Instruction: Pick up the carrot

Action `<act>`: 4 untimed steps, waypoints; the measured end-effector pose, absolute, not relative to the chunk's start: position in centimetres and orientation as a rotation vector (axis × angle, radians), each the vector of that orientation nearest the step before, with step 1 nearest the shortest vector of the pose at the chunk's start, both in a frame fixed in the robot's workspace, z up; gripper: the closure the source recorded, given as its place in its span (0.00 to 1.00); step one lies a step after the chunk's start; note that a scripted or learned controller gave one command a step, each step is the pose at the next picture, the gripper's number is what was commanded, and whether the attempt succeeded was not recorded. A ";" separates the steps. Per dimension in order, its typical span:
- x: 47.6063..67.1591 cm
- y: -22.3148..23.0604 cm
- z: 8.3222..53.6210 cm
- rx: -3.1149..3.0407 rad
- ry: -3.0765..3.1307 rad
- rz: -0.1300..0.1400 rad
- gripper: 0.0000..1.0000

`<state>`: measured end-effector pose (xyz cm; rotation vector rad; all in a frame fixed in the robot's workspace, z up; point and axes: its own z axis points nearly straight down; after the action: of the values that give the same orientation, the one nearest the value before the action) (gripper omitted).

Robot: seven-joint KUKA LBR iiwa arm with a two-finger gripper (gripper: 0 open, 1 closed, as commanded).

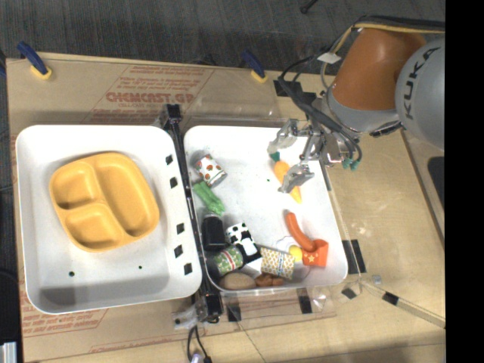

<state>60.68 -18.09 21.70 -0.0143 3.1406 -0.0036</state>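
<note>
a tan bench (113,78) covered in printed cardboard sits under a dark floor at the top of the view, and it carries two shallow white bins side by side. the left bin (45,278) holds a yellow divided tray (103,200) with three compartments. the right bin (249,146) holds a scatter of small things. the grey arm (393,70) with its orange band comes in from the upper right and bends down over the right bin's far right side. its gripper (290,159) hangs low over the bin floor, the two metal fingers spread apart, one at the upper left and one at the lower right. the carrot (290,178), small and orange, lies between those fingers near the bin's right wall, its tip pointing toward the near edge; it cannot be told whether the fingers press on it or whether it rests on the floor. toward the near right corner lie an orange-red curved toy (306,244), a black-and-white cow figure (243,237), and a jumble of small cans and packets. a green piece (209,199) and a small can (211,171) lie by the left wall.
</note>
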 end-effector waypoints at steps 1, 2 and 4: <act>63.5 -20.8 8.9 0.124 3.141 0.000 0.00; 63.9 -20.6 10.5 0.109 3.131 -0.004 1.00; 57.4 -20.7 9.3 -1.107 2.935 -0.002 1.00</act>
<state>57.39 -20.67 9.31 -1.1067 2.9355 -0.0017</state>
